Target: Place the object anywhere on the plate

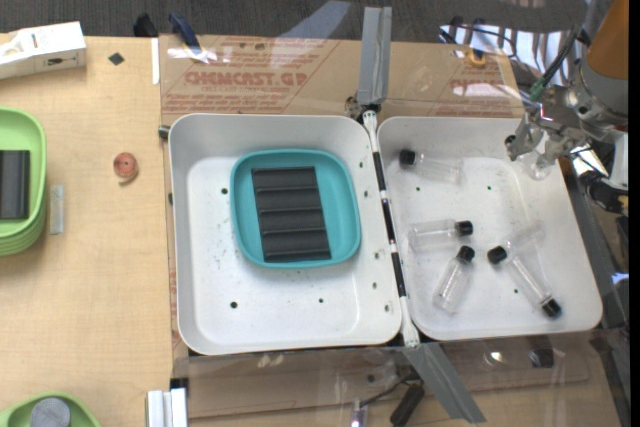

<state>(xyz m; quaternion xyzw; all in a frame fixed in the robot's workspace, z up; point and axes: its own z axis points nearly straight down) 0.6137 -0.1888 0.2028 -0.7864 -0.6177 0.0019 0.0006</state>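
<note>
Nearest vial (428, 164) lies well left of the tool (533, 147).

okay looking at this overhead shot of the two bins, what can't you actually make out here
- Two-finger gripper, camera view: small and blurred against glare; whether it holds anything is unclear.
- Clear plastic vials with black caps in the right white bin: transparent bodies fade into the white floor, outlines uncertain.
- Dark ridged block on the teal square plate: material unreadable.
- Green dish: cut by the left edge.

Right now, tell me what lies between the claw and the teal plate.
In the camera view, a capped vial and the bins' divider lie between claw and teal plate.
</note>
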